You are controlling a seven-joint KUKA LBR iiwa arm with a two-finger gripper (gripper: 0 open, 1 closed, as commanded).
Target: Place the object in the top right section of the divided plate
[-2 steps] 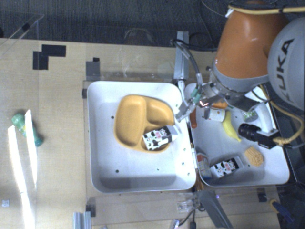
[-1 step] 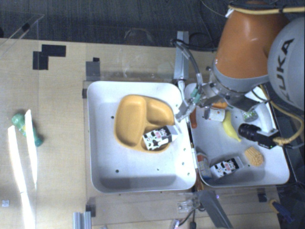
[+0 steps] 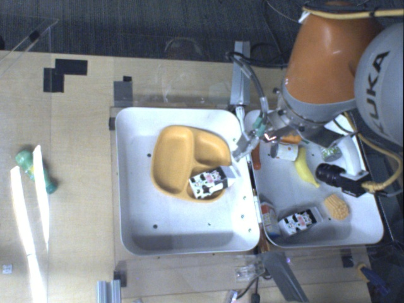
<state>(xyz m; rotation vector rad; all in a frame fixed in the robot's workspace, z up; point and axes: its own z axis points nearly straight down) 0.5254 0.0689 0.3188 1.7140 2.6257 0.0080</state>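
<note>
Pincer beside yellow divided plate

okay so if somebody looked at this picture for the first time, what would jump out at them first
Probably the big grey and orange arm crowding the upper right, above the right bin. Next, the yellow divided plate in the left bin, with a small black and white object sitting in its lower right section. The tool sits by the plate's right edge.

Open floor below yellow plate
</note>
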